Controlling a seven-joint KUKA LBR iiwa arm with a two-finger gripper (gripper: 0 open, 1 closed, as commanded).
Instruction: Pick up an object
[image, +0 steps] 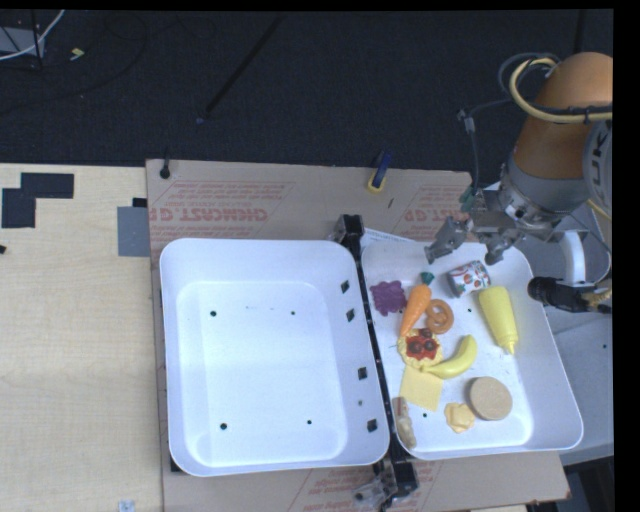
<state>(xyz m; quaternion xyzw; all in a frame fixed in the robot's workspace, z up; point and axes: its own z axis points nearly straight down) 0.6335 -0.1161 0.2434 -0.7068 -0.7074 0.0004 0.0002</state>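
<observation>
Right bin (560, 420), contents lying loose: small can (467, 277), yellow corn cob (499, 316), carrot (415, 306), banana (455, 358), purple grape cluster (388, 295), pretzel (438, 316), round cookie (491, 398), cheese slice (421, 388). Gripper (470, 241): poised over the bin's far edge just above the can, fingers spread apart with nothing between them. Status: nothing lifted yet; descent, closing and lifting all remain, the can judged the likeliest target.

One fixed camera sits above the bench (80, 330) and looks down at a slant, far enough off to take in both white bins: the left bin (185, 262) near the middle of the frame, the right bin (556, 400) toward the right edge. The arm (560, 120) enters from the upper right, and dark floor fills the top.
</observation>
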